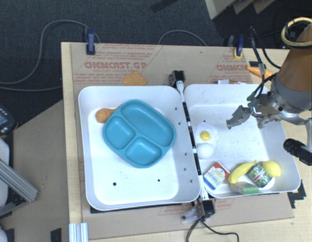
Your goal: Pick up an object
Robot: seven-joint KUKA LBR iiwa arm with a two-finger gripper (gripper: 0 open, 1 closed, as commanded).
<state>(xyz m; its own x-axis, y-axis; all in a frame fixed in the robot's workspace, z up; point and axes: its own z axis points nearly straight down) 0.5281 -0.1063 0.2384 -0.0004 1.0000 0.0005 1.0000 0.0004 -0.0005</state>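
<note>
- Step: approach phase, judged; claw (245,116) hangs over upper part of right bin (231,97); fingers spread open, nothing between them.
- Target candidates: fried egg toy (205,135) lies below-left of claw, near but apart, by bin's left wall; banana (242,171), small can (259,174), carton (215,176) clustered at bin's lower edge, well apart.
- Next move req'd: shift over egg, descend, close fingers.
</note>
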